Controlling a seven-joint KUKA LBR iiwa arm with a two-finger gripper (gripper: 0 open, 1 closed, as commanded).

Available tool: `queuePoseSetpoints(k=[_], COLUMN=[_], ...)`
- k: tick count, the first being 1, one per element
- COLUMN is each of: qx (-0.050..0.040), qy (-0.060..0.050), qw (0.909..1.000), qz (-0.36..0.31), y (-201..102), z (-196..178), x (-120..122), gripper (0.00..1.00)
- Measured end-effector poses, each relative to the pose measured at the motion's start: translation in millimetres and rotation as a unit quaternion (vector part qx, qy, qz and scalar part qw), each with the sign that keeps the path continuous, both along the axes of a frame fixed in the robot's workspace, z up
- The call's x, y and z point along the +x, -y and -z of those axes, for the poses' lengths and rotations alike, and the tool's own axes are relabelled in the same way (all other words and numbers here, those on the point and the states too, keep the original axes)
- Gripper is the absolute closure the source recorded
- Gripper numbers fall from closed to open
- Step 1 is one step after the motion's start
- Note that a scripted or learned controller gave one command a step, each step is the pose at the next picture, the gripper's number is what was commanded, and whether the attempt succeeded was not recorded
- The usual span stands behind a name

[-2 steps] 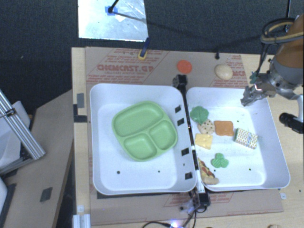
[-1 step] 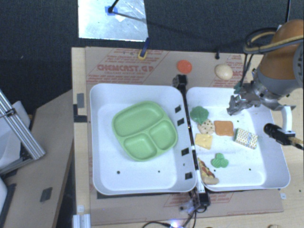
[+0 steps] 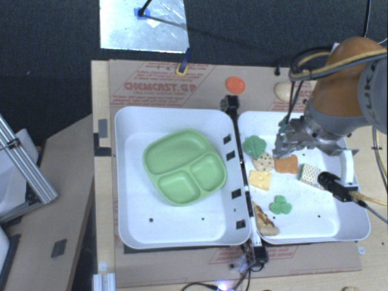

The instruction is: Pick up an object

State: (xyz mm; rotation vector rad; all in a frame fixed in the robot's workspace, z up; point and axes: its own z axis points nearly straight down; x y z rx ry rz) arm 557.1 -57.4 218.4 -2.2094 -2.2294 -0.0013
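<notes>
Over the right bin: the gripper [image 3: 285,144] is hanging low above the toy food, just beside the orange cracker [image 3: 286,164].
Claw state: I cannot tell from this slanted view.
Progress: nothing is showing as lifted; the approach seems under way, while the grasp and lift are remaining.
Likely target: the orange cracker is lying flat in the right bin [image 3: 351,223], near the round cookie [image 3: 263,161].
Long axis: it is running roughly left-right, slightly tilted.

Arm [image 3: 348,80] in from right, orange band up top (wrist bent down), gripper [image 3: 285,143] low over right side.
</notes>
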Motion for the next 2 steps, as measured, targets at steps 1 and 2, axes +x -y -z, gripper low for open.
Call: queuePoseSetpoints(k=[1, 2], qx=[-0.0005, -0.0011], qy=[0.001, 0.001], qw=[1.0000, 1.0000], qz=[0.001, 0.003], y=[-17.0, -22.4], z=[-11.5, 2.8], x=[-14.3, -20.5], gripper=[1.00, 1.00])
